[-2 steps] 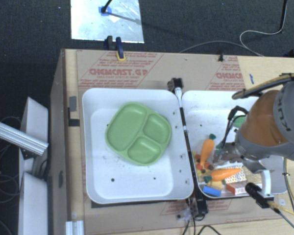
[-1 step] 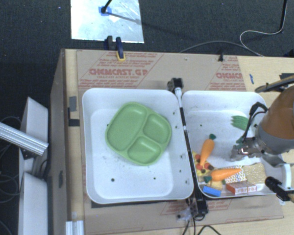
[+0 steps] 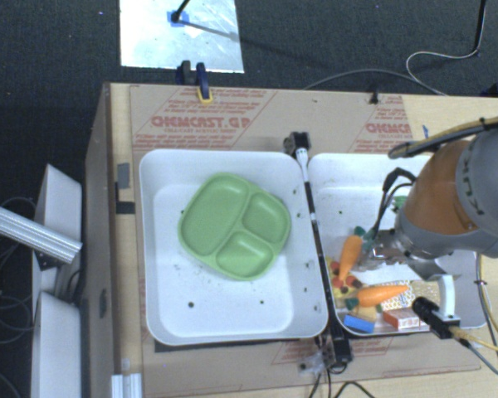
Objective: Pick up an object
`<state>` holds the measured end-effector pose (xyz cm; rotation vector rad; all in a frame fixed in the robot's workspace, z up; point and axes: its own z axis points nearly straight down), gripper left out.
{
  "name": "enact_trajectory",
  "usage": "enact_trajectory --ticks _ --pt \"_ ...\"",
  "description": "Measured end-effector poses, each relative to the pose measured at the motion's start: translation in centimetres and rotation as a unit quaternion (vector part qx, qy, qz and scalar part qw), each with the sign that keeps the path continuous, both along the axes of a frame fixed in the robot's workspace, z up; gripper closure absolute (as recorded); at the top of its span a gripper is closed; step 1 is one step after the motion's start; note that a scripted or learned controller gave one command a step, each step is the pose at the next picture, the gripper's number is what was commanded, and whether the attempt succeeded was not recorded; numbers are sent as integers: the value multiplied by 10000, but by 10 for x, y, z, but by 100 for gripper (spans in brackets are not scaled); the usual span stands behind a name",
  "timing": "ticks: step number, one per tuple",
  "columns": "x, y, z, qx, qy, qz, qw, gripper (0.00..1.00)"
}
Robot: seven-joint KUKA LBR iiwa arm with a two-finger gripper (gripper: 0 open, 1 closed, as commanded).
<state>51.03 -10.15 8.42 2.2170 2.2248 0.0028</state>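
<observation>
Smooth green 3-compartment plate (image 3: 235, 225) in left bin (image 3: 162, 222); gripper (image 3: 372, 251) beside carrot (image 3: 348, 257).

A pale green plate (image 3: 235, 225) lies in the white left bin (image 3: 166, 305). The right bin (image 3: 349, 177), also white, holds orange carrots (image 3: 382, 292), a blue block (image 3: 358, 324) and a red-and-white box (image 3: 402, 318). The arm (image 3: 456, 197) is grey with an orange band.

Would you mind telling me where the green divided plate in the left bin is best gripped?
Probably at the rim of the green divided plate, coming from above: it lies flat in the left bin, so its thin raised edge looks like the one part the fingers could close over.
</observation>
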Motion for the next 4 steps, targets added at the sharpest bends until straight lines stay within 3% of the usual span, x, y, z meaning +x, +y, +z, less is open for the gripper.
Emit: enact_trajectory --ticks 1,2,3,4 --pt "-23 16 0 -11 -1 -12 10000 0" --pt "77 1 0 -7 -5 3 10000 0" --pt "4 7 0 -2 8 -9 10000 0" --pt "-24 -80 0 -14 4 -14 10000 0"
